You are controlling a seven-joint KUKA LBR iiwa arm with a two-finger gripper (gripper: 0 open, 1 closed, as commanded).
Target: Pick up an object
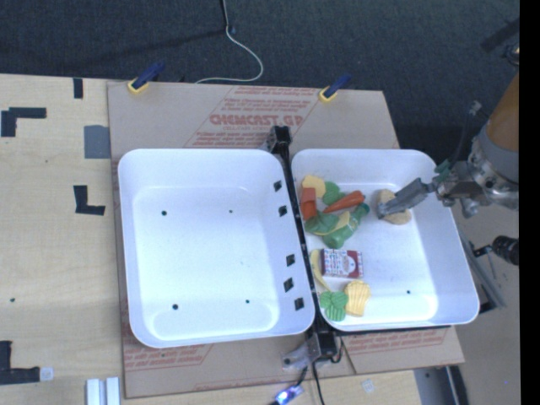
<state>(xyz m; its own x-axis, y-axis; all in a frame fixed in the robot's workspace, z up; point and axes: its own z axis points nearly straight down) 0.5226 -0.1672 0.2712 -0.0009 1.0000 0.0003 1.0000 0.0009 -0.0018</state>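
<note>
The right bin (439, 251) holds several toy food pieces along its left side: an orange carrot (346, 199), green pieces (331, 224), a red piece (309, 202), a red-and-white box (341, 264), a yellow corn piece (359, 295) and a green piece (334, 305). A tan round piece (398, 218) lies apart from them, near the bin's middle. My gripper (388, 208) reaches in from the right at a slant. Its tip is low over the tan piece and partly covers it. Whether it touches the piece is unclear.
The left bin (202, 243) sits beside the right one, with a black divider clip strip (291, 226) between them. Both rest on a cardboard sheet (245, 121) held by yellow-blue clamps. A thin cable (240, 45) runs along the back.
</note>
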